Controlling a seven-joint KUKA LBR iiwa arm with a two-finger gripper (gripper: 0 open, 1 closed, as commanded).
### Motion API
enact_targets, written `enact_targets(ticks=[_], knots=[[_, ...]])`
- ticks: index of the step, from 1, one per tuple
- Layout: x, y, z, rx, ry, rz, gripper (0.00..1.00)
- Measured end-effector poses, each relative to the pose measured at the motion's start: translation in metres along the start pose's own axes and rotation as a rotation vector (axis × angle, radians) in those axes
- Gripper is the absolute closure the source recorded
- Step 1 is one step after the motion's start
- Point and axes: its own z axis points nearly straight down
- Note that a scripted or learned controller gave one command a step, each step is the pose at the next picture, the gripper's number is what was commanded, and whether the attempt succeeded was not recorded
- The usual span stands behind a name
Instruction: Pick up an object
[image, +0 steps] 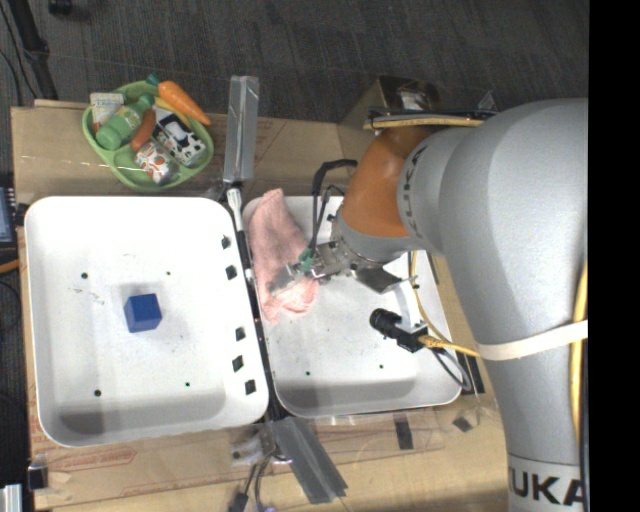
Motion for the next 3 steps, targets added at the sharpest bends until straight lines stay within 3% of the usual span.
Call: enact_targets(ticks=[1,2,3], knots=[[0.0009,-0.0003,-0.0090,0.004,0.002,-0.004,1.00],[0.0008,-0.0002,-0.0092,0.003,0.002,-0.004,0.00],[-0.0032,0.0058,-0.0010,-0.003,-0.002,-0.011,0.00]])
